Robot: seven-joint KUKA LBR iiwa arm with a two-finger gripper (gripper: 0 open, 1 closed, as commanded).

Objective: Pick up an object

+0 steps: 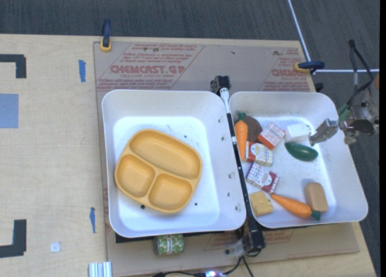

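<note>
The nearest thing to my pincer (326, 131) is a dark green, smooth, oval toy vegetable (301, 151), lying in the upper right part of the right bin (356, 200). Just above it sits a small white block (298, 131), and the pincer tip hangs at that block's right edge, over the bin's far right side. Whether the pincer is clenched or released I cannot tell; nothing shows between its tips.

Further left lie small red-and-white printed packets, flat and boxy: one (272, 135) up near the block, one (260, 154) in the middle, one (262, 178) lower down. An orange carrot (241, 138) stands lengthwise along the bin's left wall, with a brown rounded piece (252, 127) beside its top. Near the front, a second carrot (292, 205) lies slantwise, a pale yellow cube (261, 203) at its left end and a tan, loaf-shaped piece (316, 197) at its right.

The left bin (114, 113), white and shallow, holds a yellow plastic plate (158, 170) with three rounded compartments. Both bins rest on a brown sheet printed with red lettering (148, 67), laid on the pale wooden worktop (48, 179).
</note>
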